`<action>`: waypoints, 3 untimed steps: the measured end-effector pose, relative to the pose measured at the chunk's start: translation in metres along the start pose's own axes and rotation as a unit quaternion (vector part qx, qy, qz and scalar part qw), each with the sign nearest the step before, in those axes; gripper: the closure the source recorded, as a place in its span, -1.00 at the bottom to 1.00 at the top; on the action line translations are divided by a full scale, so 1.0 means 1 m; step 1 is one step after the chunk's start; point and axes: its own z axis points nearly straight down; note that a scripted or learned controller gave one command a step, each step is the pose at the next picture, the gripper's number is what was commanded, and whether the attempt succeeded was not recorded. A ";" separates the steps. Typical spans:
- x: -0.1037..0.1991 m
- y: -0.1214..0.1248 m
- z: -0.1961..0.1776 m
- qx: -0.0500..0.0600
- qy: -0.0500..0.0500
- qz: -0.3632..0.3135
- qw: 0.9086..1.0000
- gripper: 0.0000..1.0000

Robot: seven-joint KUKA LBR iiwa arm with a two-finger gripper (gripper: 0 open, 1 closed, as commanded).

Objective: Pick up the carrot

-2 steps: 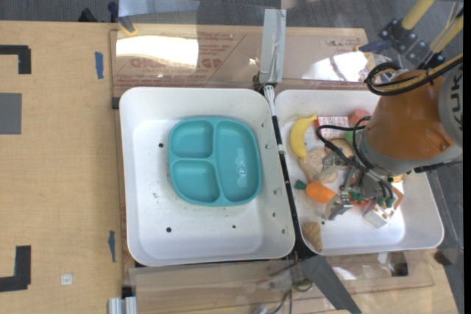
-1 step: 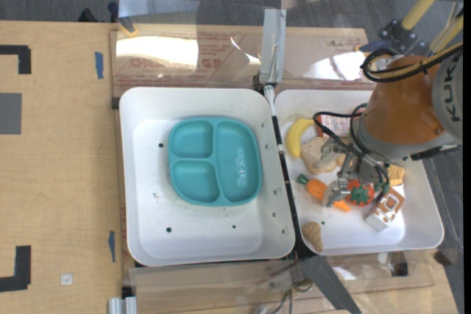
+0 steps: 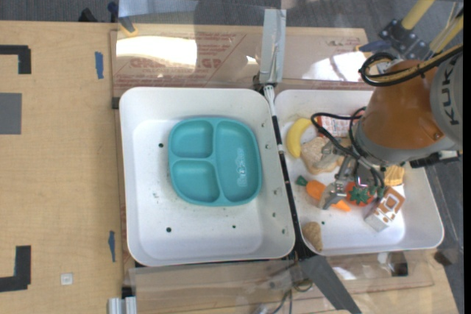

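Note:
The carrot (image 3: 315, 190), a short orange piece with a green top at its left end, lies in the right bin (image 3: 423, 232) left of the middle. My gripper (image 3: 336, 193) hangs low over the bin just right of the carrot, touching it or nearly so. The metal parts at its tip blur together with an orange scrap (image 3: 341, 206) under them. The arm's orange band (image 3: 397, 114) and black cables hide the bin's middle behind the gripper.
Crowded around the gripper in the right bin are a banana (image 3: 296, 137), a pale bun (image 3: 317, 152), a red and green toy (image 3: 360, 193), a white box (image 3: 385, 210), a yellow wafer (image 3: 395, 174) and a brown lump (image 3: 313, 234). A teal divided plate (image 3: 215, 160) sits in the left bin (image 3: 147, 232).

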 end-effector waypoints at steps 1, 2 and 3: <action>-0.008 0.003 0.000 -0.001 0.003 0.130 0.992 -1.00; -0.014 0.001 -0.013 -0.001 -0.008 0.131 0.991 1.00; 0.005 0.022 -0.089 0.006 0.013 0.293 0.956 1.00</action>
